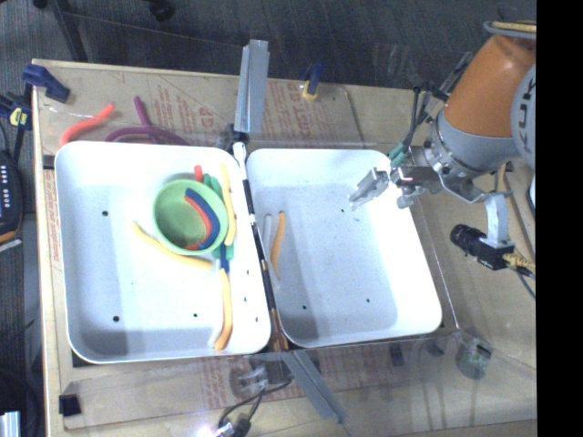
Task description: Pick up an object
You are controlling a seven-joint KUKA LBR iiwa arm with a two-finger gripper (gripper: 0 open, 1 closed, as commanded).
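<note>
My gripper (368,188) hangs over the upper right part of the right bin (401,289), open, with nothing between its fingers. An orange strip (278,238) lies near that bin's left wall, well to the left of the gripper. In the left bin (91,317) a green bowl (185,218) holds a blue curved piece (206,206) and a red piece (196,241). Yellow strips (225,308) lie around and below the bowl.
A divider wall separates the two bins at the middle. On the bench behind the left bin lie an orange tool (86,123) and a purple hose (146,135). A metal bar (251,85) stands behind the bins.
</note>
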